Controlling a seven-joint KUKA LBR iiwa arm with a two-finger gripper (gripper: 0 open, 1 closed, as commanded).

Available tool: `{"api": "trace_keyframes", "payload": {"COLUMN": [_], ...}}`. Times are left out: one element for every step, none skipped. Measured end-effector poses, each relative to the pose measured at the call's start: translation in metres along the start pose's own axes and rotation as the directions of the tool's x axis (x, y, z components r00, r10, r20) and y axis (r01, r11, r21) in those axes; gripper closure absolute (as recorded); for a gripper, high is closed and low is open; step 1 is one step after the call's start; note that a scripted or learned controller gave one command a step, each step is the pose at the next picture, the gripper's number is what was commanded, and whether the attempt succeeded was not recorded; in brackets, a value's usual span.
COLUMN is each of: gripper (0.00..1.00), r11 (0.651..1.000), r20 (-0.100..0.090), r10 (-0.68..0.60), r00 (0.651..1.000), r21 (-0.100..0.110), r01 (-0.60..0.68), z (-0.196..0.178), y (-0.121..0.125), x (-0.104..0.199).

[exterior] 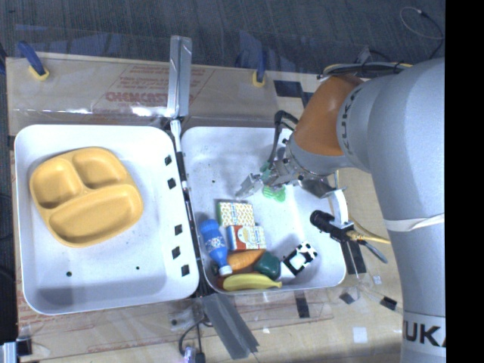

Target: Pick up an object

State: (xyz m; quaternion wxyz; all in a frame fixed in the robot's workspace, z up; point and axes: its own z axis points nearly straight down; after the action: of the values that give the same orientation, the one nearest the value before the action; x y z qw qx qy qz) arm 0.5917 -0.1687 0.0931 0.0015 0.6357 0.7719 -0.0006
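My gripper (262,180) hangs low over the upper middle of the right bin (204,150), its fingers spread open with nothing between them. A small green object (274,194) lies on the bin floor just below and to the right of the fingertips, very close to them. Toward the front of that bin sits a cluster: two colourful cartons (236,214), a blue bottle (214,246), an orange carrot (243,261), a yellow banana (249,282), a dark green item (268,265) and a black-and-white checkered block (300,259).
A yellow divided plate (85,195) lies in the left bin (45,278). A ridge between the two bins runs down the middle. The grey arm fills the right side above the bench.
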Motion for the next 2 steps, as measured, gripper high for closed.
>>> {"api": "trace_keyframes", "payload": {"gripper": [0.00, 1.00], "r11": [1.000, 1.000], "r20": [-0.003, -0.005], "r10": [-0.006, -0.014], "r00": [1.000, 1.000], "r21": [0.002, 0.008], "r01": [0.006, 0.014], "z": [0.0007, -0.0061], "y": [0.0411, 0.0418], "x": [-0.0503, -0.0487]}}
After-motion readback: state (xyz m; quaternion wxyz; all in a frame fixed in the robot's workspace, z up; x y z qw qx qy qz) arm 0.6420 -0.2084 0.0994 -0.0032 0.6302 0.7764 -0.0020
